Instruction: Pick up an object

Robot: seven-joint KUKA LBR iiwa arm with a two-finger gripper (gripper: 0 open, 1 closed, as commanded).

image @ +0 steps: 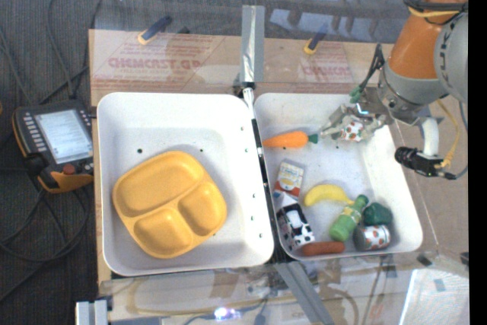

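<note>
1. The gripper point(346, 125) hangs over the far part of the right bin point(396, 164), just to the right of the carrot point(287, 139). A small white piece with red spots point(351, 132) sits right at the fingers; whether the jaws are wide, narrow or clamped on it, I cannot tell.
2. The likeliest target is that spotted piece or the carrot. The carrot lies near the divider between the bins, its green tip pointing toward the gripper.
3. To do the pick well, I judge the fingers should come down either side of the carrot's thick middle, across its length, and close before lifting straight up. The bin wall beyond the carrot leaves little room, so a low sideways approach risks a knock.
4. Nearer than the carrot, the right bin holds a small printed packet point(289, 177), a banana point(327, 195), a green bottle point(348, 218), a dark green lump point(378, 213), a metal can point(370, 237), a red sausage-shaped piece point(323, 247) and a black-and-white item point(293, 223).
5. Left of the carrot, past the divider, the left bin point(122, 118) holds a yellow divided tray point(169, 202) with three compartments.
</note>
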